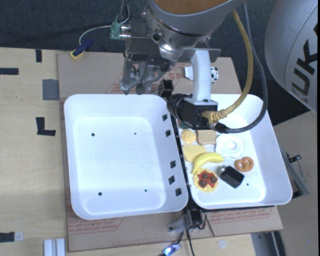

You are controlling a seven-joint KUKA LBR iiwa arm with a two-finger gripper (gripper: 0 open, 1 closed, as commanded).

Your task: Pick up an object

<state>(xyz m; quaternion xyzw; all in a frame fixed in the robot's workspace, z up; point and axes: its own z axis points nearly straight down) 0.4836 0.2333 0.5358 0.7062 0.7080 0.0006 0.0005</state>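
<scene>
Several small toy foods lie in the right bin (272, 159): a yellow banana (207, 159), a berry tart (206, 180), a pretzel (245, 164), a black block (231, 176), a white fried egg (229, 145), a tan biscuit (206, 137) and two pale yellow pieces (188, 137). My gripper (138, 81) hangs over the far rim of the left bin (74, 143), well away from the foods. Nothing can be made out in it. The arm's wrist hides the bench right behind it.
A white post on a black mount (198, 103) with a yellow cable stands over the right bin's far left corner. The black divider (173, 153) runs between the bins. Black marks dot the wooden bench (21, 143) at left.
</scene>
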